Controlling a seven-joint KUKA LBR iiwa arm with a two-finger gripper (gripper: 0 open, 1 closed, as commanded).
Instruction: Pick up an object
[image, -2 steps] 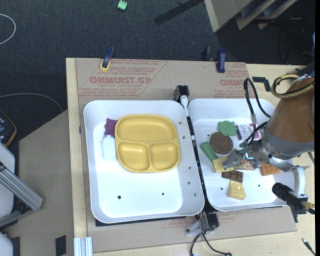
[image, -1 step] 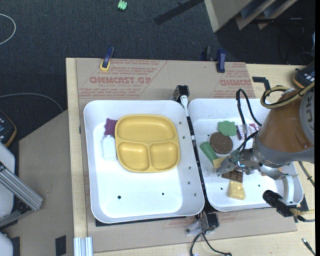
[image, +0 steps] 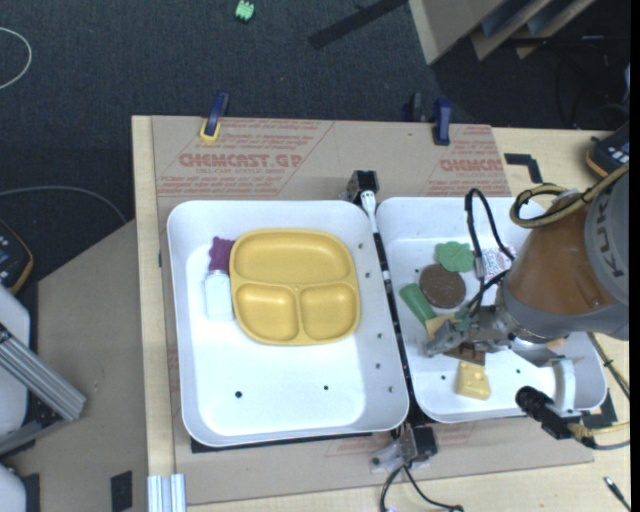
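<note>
The bench (image: 300, 150) is a board covered in brown protective paper with red print, held at its far edge by a yellow clamp (image: 211, 127) and a blue clamp (image: 441, 120). Two shallow white bins sit side by side on it, touching along their inner rims. The floor around the bench is dark carpet; a thin white cable (image: 20, 60) loops at upper left, and aluminium framing (image: 40, 385) stands at lower left.

The left bin (image: 290, 400) holds a yellow divided tray (image: 295, 285) with three compartments. A white bottle with a purple cap (image: 218, 275) lies just beside the tray's left edge.

The right bin (image: 410, 225) holds a cluster of small objects: a green piece (image: 456, 256) at the far side, a brown round disc (image: 441, 286) just below it, a green wedge (image: 415, 300) to its left, and a yellow block (image: 473, 380) nearer the front rim.

The arm (image: 560, 270) reaches in from the right. The gripper (image: 462, 338) is low in the right bin, among the objects and just above the yellow block. The finger state cannot be determined, as the fingers merge with dark items below them.
</note>
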